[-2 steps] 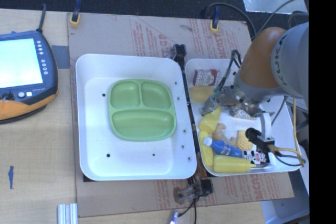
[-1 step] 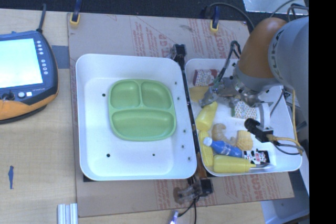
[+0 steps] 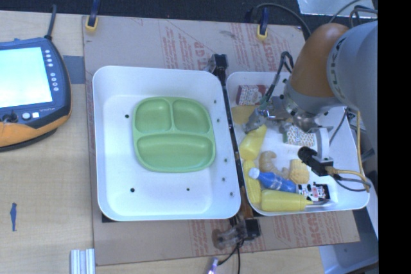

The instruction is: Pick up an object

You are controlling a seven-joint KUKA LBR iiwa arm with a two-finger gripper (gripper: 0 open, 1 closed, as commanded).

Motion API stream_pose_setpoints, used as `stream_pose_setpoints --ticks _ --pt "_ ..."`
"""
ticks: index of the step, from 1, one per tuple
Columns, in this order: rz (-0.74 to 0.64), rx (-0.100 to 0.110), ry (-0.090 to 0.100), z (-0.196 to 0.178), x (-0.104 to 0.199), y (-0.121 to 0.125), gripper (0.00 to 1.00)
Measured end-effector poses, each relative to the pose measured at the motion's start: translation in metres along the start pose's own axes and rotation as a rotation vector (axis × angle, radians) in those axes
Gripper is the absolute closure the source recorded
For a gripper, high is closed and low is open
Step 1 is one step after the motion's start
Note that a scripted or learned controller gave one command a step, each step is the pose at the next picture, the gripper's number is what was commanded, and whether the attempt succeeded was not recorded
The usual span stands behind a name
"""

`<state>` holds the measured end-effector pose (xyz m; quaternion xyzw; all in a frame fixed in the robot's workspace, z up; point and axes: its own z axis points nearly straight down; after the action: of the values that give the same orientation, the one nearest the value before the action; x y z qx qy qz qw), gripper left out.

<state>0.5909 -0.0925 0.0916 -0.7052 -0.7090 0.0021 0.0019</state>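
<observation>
Looking down, you see the gripper [image 3: 270, 113] low in the right bin [image 3: 357, 201] among the objects [image 3: 277, 183] — its grip can't be told — a green plate [image 3: 173, 134] in the left bin [image 3: 112, 157].

Bright even overhead light, glare on white bins [image 3: 112, 138], soft shadows, slightly blurry.

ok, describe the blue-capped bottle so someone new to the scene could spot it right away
Start at the right-hand white bin, the cluttered one under the arm. Look toward its near edge, just above the long yellow object lying along that edge. The bottle lies on its side there, small and blue with a white end pointing left; it is the only blue item among mostly yellow neighbours.
</observation>
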Motion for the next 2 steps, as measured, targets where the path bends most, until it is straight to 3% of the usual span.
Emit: stream_pose_setpoints --ticks 1,2 --pt "0.000 0.002 0.000 0.000 -0.007 -0.006 0.00" --pt "0.001 -0.001 -0.001 0.000 -0.001 -0.032 0.00"
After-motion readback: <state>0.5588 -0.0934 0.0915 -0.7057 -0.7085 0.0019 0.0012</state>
